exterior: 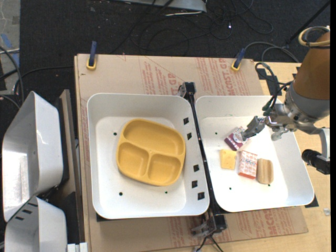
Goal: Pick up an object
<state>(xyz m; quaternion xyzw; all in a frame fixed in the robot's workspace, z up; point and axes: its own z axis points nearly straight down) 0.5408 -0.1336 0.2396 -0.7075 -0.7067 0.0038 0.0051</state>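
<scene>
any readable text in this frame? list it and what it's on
Red print on the brown board under the bins: mirrored and faint, not readable.
Red and white packet in the right bin: print too small to read.
Purple wrapper: nothing legible.

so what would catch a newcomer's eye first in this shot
Most likely the big yellow divided tray, lying flat in the left bin. Next, the arm's gripper reaching into the right bin, low at a small purple packet. Just below it lie a yellow block, a red and white packet and a tan bun-like piece.
</scene>
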